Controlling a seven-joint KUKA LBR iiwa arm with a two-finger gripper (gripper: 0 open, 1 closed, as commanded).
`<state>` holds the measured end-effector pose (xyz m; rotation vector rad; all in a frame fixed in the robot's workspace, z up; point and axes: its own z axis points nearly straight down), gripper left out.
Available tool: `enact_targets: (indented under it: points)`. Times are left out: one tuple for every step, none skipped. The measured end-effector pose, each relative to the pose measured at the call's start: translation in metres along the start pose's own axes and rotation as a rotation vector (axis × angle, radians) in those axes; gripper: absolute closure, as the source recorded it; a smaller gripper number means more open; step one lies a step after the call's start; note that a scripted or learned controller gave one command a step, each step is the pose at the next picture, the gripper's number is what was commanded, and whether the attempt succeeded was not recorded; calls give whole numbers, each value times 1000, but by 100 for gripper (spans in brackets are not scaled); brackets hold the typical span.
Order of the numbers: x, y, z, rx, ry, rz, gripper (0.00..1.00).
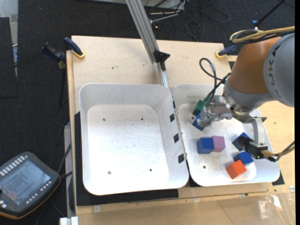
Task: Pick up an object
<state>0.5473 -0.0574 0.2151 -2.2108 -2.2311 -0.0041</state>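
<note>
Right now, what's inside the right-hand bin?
In the right bin: a blue block touching a purple block, an orange block, a smaller blue block. The arm covers the bin's upper part.

Right bin (267, 175) is holding blue cube (205, 145) touching purple cube (218, 143); orange block (236, 169) touching smaller blue block (245, 158) nearer the front.

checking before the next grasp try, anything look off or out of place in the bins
Nothing stands out. The blue block and purple block sit touching in the right bin, the orange block nearer the front, none spilled over the rim.
</note>
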Motion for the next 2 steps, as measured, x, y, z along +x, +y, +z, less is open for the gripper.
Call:
enact_targets:
  points:
    - [57, 2, -7, 0, 0, 0, 100]
    - [110, 25, -13, -2, -1, 1, 100]
